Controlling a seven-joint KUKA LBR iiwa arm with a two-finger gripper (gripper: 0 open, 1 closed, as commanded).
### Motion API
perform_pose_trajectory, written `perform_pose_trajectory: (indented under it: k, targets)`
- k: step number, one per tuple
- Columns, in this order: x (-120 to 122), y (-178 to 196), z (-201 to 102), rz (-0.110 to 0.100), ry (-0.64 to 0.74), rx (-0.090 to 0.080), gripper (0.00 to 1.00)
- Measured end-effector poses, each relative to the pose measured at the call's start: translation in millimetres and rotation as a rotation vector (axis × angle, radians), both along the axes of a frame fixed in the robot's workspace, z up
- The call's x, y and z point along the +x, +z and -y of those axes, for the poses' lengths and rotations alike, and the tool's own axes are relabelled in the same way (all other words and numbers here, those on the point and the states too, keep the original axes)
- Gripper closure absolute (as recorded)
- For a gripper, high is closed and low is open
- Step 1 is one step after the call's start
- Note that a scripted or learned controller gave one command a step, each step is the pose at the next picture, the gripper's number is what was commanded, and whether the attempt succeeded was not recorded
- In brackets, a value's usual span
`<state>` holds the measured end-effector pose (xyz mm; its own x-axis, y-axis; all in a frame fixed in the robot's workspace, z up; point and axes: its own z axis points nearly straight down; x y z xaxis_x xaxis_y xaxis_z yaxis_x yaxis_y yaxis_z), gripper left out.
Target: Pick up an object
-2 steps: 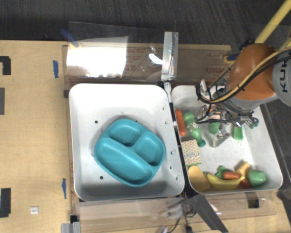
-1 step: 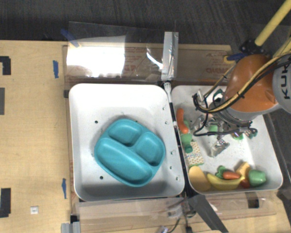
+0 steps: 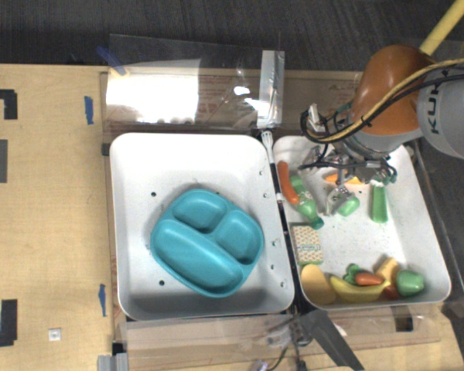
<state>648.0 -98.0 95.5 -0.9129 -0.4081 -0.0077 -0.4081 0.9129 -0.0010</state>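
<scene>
End effector (image 3: 346,185): hung low in right bin (image 3: 425,230); grip state not discernible. Near corner held banana (image 3: 354,288), green pieces. Patterned card (image 3: 307,244) lay mid-bin. Left bin (image 3: 131,207) held teal divided tray (image 3: 207,240). Arm lettering partly read "KU".

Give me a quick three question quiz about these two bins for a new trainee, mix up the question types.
1. True or false: the blue plate lies in the left bin.
2. Over which bin does the pincer hang? A) left B) right
3. Fill in: the banana lies near the right bin's ____ edge.

Key: 1 true; 2 B; 3 near (bottom).
</scene>
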Motion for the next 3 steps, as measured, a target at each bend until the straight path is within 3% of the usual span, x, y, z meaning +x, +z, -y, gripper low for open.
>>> perform_pose_trajectory:
  k: [1, 2, 3]
  targets:
    - [-6.4, -7.2, 15.7, 0.003, 0.045, -0.001, 0.0]
    - [-2.1, 6.1, 14.2, 0.017, 0.044, 0.0, 1.0]
    - [23.3, 143.0, -3.3, 0.013, 0.112, -0.004, 1.0]
